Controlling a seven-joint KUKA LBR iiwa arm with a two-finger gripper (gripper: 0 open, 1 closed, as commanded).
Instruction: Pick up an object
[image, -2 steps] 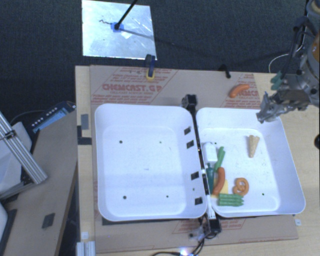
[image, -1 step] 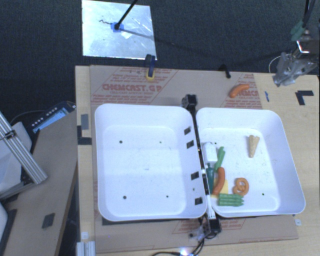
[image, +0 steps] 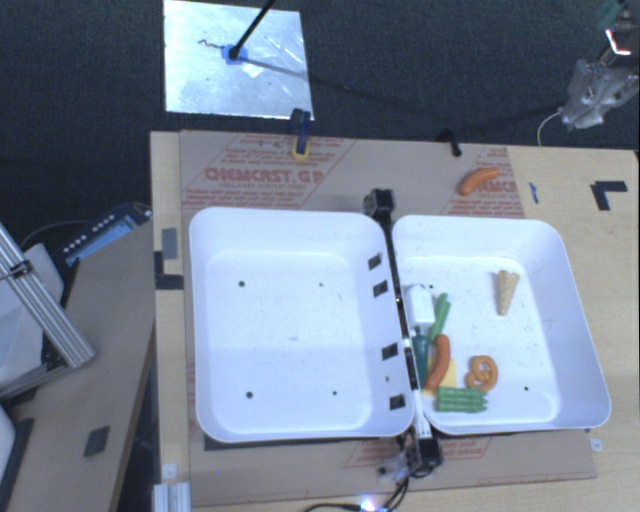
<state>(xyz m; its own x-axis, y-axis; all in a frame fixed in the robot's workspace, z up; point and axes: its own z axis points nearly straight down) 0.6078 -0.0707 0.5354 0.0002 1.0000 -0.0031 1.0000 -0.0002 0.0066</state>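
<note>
The right bin (image: 560, 260) holds several toy foods, mostly near its left wall. Among them are a white block (image: 420, 305), a green pod (image: 440, 314), an orange carrot (image: 437, 362), a flat green piece (image: 460, 401) and a pretzel (image: 482, 372). A tan cone (image: 507, 290) lies apart, toward the bin's right. An orange sausage (image: 478, 180) rests on the cardboard behind the bin. My gripper (image: 597, 95) hangs at the top right corner, well behind and away from the bins, with nothing visible in it.
The left bin (image: 215, 300) sits beside the right one, joined by black clips (image: 388, 320). A shiny metal sheet (image: 235, 60) lies on the dark floor at the back. A yellow and blue clamp (image: 299, 135) stands on the bench's far edge.
</note>
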